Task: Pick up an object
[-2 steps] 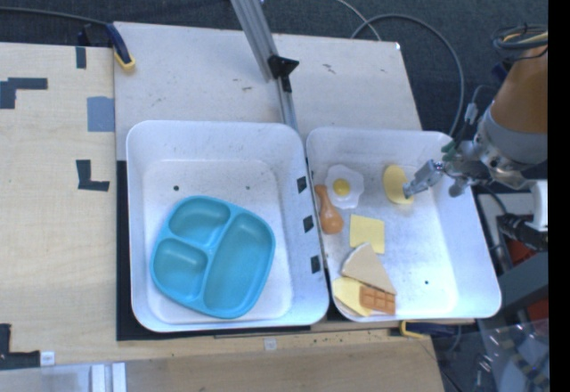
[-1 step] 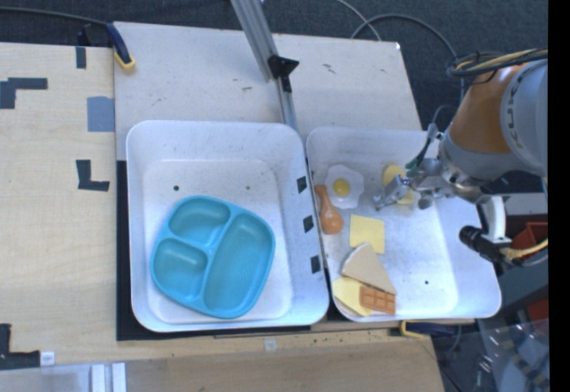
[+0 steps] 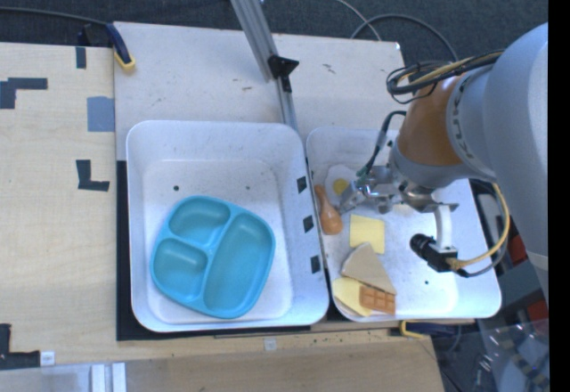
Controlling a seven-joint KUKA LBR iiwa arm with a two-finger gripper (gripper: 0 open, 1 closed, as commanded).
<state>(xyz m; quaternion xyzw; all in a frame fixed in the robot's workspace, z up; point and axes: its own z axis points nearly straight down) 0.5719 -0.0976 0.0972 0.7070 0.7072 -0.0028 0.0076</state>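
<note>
My gripper point(image 3: 354, 192) hangs low over the upper left part of the right bin point(image 3: 472, 292), below the orange wrist band. Just to its left, an orange carrot-shaped toy point(image 3: 329, 214) lies along the bin's left wall. A small pale yellow piece point(image 3: 340, 184) sits partly under the gripper. Directly below the gripper is a yellow cheese square point(image 3: 367, 232), apart from it. Further toward the front lie a tan bread wedge point(image 3: 365, 265) and a brown waffle piece point(image 3: 377, 299) on a yellow disc point(image 3: 347, 294). I see nothing held by the gripper.
The left bin point(image 3: 214, 145) holds a blue divided plate point(image 3: 214, 255) at its front left. A metal pole point(image 3: 249, 12) slants in from the top toward the wall between the bins. Black and yellow cables point(image 3: 463, 261) loop over the right bin's right side.
</note>
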